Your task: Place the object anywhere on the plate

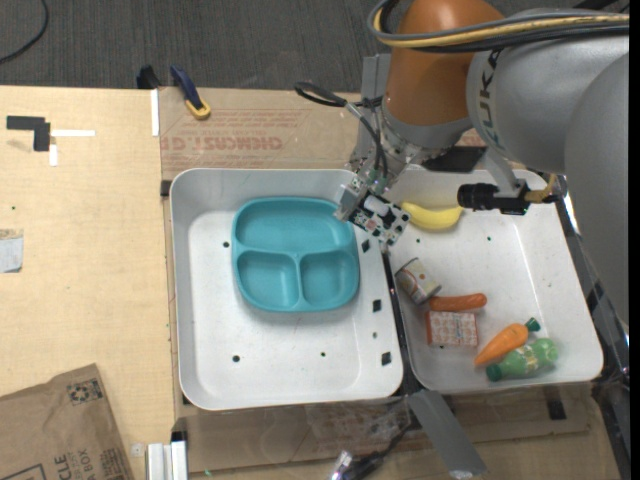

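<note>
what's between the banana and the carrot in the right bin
In the camera view, a small can, a sausage and a reddish box lie between the banana and the carrot.

Single fixed camera, above bench, slanting down on both bins [190, 268]

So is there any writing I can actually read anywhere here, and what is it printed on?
"KUKA" in part, running down the grey arm.
Mirrored red print on the cardboard sheet behind the bins: too faint to read for sure.
Dark letters and a recycling sign on the cardboard box at lower left: cut off, unreadable.
Pattern on the small red box in the right bin: too small.
</note>
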`<state>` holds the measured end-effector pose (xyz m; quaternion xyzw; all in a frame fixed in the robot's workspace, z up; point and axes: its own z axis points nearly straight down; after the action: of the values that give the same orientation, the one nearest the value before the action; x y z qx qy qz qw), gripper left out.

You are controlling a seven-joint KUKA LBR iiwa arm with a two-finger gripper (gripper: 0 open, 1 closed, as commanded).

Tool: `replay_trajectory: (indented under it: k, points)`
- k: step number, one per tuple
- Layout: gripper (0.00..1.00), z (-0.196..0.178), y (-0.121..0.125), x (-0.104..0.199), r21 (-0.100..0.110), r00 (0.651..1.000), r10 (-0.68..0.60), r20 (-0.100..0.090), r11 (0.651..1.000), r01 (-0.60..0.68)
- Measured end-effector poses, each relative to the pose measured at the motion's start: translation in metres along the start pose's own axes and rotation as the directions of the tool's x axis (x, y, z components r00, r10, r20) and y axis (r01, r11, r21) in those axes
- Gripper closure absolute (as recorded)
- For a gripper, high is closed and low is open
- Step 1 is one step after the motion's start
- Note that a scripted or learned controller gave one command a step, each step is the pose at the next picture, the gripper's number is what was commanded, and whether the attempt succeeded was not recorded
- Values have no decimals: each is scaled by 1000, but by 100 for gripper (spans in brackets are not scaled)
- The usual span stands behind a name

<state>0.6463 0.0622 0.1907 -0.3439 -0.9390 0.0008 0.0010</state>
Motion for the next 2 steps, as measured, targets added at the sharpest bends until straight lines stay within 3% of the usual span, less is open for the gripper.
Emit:
replay_trajectory:
  k: [1,2]
  points:
    - [100,3,-6,5,1,1000,-7,-2,1000,7]
    - [100,-66,-4,61,1,982,-187,0,982,187]
